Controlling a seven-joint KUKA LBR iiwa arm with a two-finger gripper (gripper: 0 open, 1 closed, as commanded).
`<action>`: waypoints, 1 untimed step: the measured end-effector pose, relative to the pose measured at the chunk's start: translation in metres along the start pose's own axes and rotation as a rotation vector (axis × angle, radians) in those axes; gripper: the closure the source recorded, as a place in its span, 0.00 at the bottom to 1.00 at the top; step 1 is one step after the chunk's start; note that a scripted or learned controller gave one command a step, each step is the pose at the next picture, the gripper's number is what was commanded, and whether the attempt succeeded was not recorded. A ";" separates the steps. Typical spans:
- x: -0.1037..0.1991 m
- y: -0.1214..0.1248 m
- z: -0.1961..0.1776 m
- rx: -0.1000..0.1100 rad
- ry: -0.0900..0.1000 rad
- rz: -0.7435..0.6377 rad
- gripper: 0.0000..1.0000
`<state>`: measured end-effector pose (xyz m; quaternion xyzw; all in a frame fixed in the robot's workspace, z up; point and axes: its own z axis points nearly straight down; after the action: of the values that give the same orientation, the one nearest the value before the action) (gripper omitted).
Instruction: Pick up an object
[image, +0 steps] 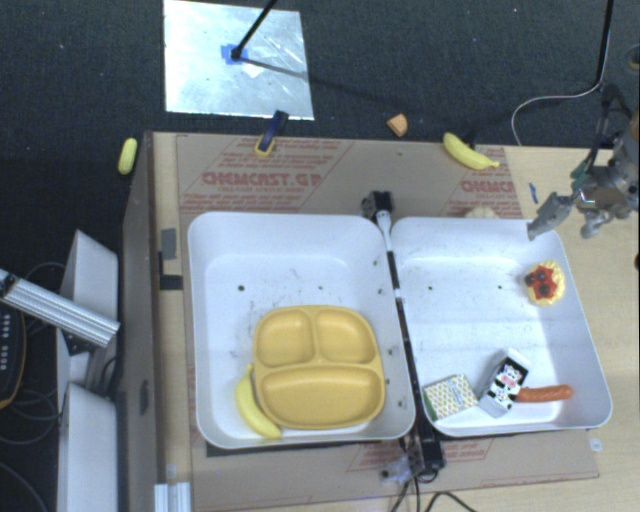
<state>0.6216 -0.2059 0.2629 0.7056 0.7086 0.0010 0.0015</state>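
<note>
1. I see the claw (566, 222) at the right edge of the frame, above the upper right corner of the right bin (470, 262). Its two fingers are spread apart, and there is nothing between them.
2. The right bin holds four things. A small red and yellow toy (545, 283) lies near its right wall, below and a little left of the claw and apart from it.
3. Along the bin's lower edge I see a green-checked packet (449, 396), a black and white carton (505, 384) just beside it, and an orange sausage-shaped piece (543, 393) touching the carton on its right.
4. The left bin (290, 250) carries a yellow divided tray (318, 366) in its lower half, three compartments facing up. A yellow banana (254, 405) lies against the tray's lower left edge.
5. On the counter (420, 165) behind the bins, another banana (468, 151) lies in the upper right of the frame, and a small orange piece (398, 125) lies left of it on the dark floor (70, 90).
6. A short yellow item (127, 155) lies on the floor at the counter's upper left corner, and a shiny sheet (240, 60) lies at the top of the frame.
</note>
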 end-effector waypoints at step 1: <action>0.000 0.007 0.003 0.000 -0.001 0.000 0.00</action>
<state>0.6284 -0.2063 0.2595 0.7056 0.7086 0.0006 0.0021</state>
